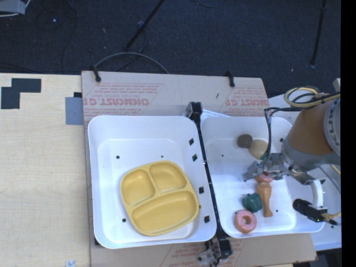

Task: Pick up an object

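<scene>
Objects for picking lie in the right bin [227,216], lower right of the frame: nearest the bottom edge a pink ring-shaped toy [245,221], just above it a small green piece [253,202], and beside that an orange drumstick-shaped toy [265,194] whose upper end sits directly under the tool [263,170]. Whether the tool is spread or closed I cannot tell, since its metal parts blur together over the toy's top. My judgement of the risks: the orange toy is narrow and rounded, so a grasp at its tip could let it pivot or squirt out; the green piece touches or nearly touches it and may get dragged or pinched along; a descent slightly off could simply press the toy against the bin floor. Farther up the same bin, a tan rounded thing [258,148] and a darker brown one [244,141] sit close to the arm [311,135], which might nudge them. In the left bin [105,149] rests a yellow divided tray [160,197], well apart from the action. Farthest back, the cardboard [139,96] under the bins carries red printing, upside down; it seems to read "CHEMCRZT", though I am unsure.
</scene>
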Robot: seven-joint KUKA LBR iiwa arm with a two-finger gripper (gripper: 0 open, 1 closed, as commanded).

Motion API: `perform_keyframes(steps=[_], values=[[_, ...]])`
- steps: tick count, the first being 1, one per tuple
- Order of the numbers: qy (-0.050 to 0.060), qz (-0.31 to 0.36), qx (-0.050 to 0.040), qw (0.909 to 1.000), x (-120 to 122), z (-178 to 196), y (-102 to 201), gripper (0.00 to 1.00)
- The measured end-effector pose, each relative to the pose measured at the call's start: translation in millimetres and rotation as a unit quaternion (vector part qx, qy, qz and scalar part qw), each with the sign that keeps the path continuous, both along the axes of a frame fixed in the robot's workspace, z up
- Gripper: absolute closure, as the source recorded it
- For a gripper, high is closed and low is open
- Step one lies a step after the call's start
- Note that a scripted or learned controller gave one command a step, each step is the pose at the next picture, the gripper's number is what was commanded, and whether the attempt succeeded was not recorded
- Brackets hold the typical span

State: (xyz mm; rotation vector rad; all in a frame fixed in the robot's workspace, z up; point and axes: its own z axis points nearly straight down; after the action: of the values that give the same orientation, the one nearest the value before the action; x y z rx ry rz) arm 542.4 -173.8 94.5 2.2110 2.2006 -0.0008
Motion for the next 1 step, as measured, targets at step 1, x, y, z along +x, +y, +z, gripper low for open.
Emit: perform_keyframes(steps=[1], values=[[-0.005, -0.002, -0.0016, 1.0, 3.0, 14.8, -2.4, 1.0]])
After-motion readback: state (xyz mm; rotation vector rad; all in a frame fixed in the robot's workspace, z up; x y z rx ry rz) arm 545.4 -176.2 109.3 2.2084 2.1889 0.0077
